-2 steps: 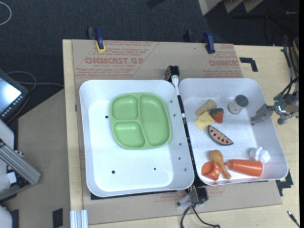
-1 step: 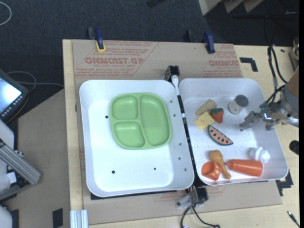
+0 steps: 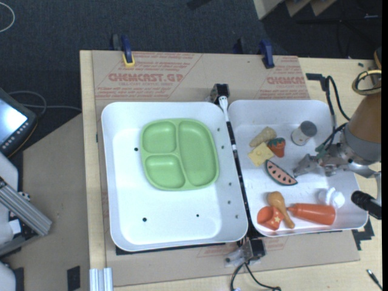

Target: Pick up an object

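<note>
The right bin (image 3: 315, 111) holds several toy foods. A watermelon slice (image 3: 280, 173) lies near its middle, with a yellow cheese wedge (image 3: 260, 155), a strawberry (image 3: 277, 145) and a tan bread piece (image 3: 262, 136) just behind it. A grey cup (image 3: 304, 131) stands at the back. Along the front lie a drumstick (image 3: 279, 205), a red tomato piece (image 3: 267, 217), a long red-orange carrot (image 3: 313, 213) and a small white object (image 3: 329, 196). My gripper (image 3: 305, 164) is low over the bin, just right of the watermelon slice, and I see nothing held in it.
The left bin (image 3: 121, 187) carries a green divided plate (image 3: 180, 154). The grey arm with its orange band (image 3: 367, 123) comes in over the right bin's right rim. Cables (image 3: 332, 99) run along the back right.
</note>
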You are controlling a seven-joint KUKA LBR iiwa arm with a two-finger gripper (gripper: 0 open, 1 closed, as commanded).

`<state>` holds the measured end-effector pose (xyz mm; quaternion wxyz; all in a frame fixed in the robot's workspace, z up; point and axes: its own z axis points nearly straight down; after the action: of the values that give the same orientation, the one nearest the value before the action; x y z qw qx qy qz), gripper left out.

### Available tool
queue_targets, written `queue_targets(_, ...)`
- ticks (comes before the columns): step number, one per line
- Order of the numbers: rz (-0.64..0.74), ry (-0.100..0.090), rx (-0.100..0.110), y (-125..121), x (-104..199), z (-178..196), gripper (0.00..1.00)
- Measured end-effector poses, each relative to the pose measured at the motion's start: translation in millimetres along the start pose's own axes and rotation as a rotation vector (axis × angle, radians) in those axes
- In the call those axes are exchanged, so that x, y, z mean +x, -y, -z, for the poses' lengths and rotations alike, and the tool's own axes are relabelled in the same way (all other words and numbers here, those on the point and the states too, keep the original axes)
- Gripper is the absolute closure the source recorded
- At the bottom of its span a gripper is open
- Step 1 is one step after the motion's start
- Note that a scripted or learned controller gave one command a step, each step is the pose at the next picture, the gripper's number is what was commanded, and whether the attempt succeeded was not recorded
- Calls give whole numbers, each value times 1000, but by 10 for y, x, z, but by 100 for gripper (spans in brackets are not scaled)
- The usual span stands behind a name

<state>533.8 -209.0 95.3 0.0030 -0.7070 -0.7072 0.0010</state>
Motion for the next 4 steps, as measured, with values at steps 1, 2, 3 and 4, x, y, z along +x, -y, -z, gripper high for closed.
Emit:
queue_targets(1, 0, 1, -2, 1, 6, -112, 0)
queue_targets(2, 0, 3, -6, -4, 3, -1, 100)
queue_targets(3, 1, 6, -11, -36, 55, 445, 100)
queue_targets(4, 1, 6, -11, -7, 78, 884, 100)
